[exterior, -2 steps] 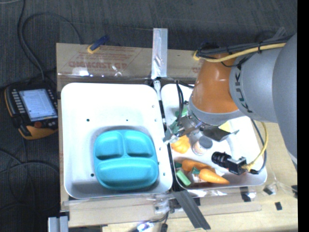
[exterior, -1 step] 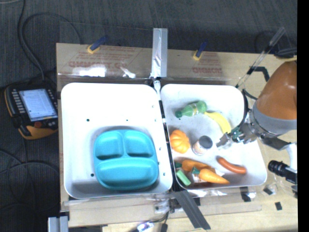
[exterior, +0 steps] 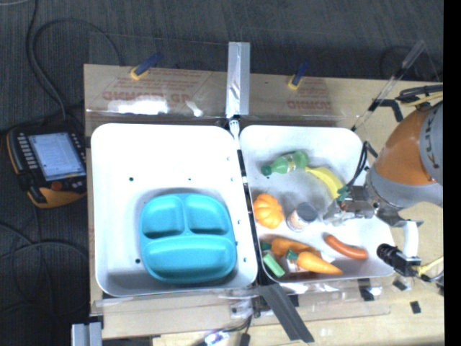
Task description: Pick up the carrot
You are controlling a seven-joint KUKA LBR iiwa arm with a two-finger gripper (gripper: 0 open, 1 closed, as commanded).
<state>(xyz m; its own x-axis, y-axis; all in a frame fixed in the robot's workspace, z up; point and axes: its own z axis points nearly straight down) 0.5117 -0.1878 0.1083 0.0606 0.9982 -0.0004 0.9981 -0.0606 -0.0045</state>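
The carrot (exterior: 314, 262) is orange and tapered, lying along the front wall of the right bin (exterior: 346, 137) with its tip pointing right. My gripper (exterior: 344, 209) hangs over the right side of that bin, up and to the right of the carrot and apart from it. It sits just right of a small grey-topped can (exterior: 301, 215) and above a red sausage (exterior: 345, 247). Nothing of the carrot is in the gripper.
The right bin also holds a green bottle (exterior: 285, 163), a yellow banana (exterior: 328, 179), a small orange pumpkin (exterior: 266, 210) and a green item (exterior: 272, 264) beside the carrot. A blue divided tray (exterior: 187, 236) lies in the left bin (exterior: 115, 193).
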